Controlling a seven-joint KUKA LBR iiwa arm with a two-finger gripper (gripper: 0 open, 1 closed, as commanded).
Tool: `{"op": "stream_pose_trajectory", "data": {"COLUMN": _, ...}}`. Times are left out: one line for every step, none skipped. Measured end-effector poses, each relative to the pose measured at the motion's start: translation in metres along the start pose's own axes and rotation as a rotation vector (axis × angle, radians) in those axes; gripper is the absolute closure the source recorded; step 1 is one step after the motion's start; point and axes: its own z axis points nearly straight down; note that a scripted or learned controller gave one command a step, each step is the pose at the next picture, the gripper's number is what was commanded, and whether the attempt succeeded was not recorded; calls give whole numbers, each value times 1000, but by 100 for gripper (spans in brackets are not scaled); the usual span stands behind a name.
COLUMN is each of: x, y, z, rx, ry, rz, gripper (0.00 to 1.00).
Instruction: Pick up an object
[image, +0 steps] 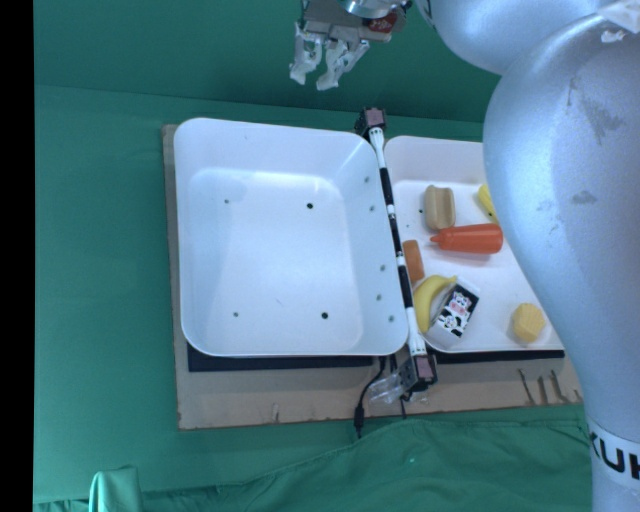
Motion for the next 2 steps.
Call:
{"op": "stream_pose_trajectory", "data": {"x": 25, "y": 0, "z": -99, "rx": -4, "ry": 1, "rz": 0, "gripper": 100}}
{"op": "stream_pose_trajectory", "data": {"x": 23, "y": 0, "z": -45, "rx": 16, "ry": -5, "rz": 5, "gripper": 100}}
